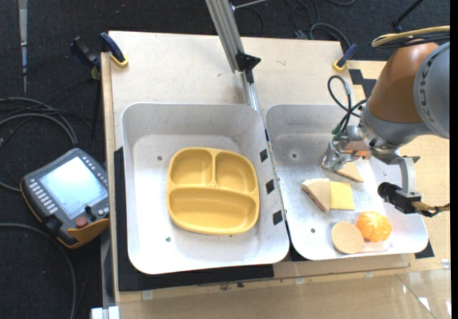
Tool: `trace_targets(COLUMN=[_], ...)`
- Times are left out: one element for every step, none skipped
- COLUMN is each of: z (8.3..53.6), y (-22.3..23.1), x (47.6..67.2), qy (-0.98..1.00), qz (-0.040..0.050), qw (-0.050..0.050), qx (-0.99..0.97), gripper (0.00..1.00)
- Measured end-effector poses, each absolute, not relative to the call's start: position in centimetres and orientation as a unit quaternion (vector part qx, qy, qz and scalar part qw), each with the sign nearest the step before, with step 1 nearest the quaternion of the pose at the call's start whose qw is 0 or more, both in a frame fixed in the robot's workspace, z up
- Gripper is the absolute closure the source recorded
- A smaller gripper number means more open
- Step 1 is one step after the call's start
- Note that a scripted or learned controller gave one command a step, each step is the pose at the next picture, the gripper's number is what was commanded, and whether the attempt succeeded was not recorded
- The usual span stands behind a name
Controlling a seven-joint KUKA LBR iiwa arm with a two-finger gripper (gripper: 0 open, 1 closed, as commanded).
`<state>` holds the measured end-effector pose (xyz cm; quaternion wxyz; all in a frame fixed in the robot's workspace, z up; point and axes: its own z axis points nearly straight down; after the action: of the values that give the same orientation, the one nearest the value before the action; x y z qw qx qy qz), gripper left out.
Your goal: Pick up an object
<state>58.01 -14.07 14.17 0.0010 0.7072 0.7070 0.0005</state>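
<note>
The gripper (336, 159) is down in the right bin (300, 139), touching a tan wedge (352, 171); whether it is open or closed cannot be told. Nothing looks lifted yet: sandwich pieces (328, 194), orange (373, 227) and round slice (347, 237) lie nearby.

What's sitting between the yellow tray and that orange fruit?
In the camera view, between the yellow tray and the orange fruit lie the bins' meeting walls, then a sandwich-like wedge and a tan disc.
</note>
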Motion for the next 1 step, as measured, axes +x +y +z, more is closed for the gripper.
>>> trace_targets(z=[20.57], y=[-14.07], x=[58.14], qy=[0.708], qz=[0.0018], qw=[0.003], qx=[0.706], gripper=[1.00])
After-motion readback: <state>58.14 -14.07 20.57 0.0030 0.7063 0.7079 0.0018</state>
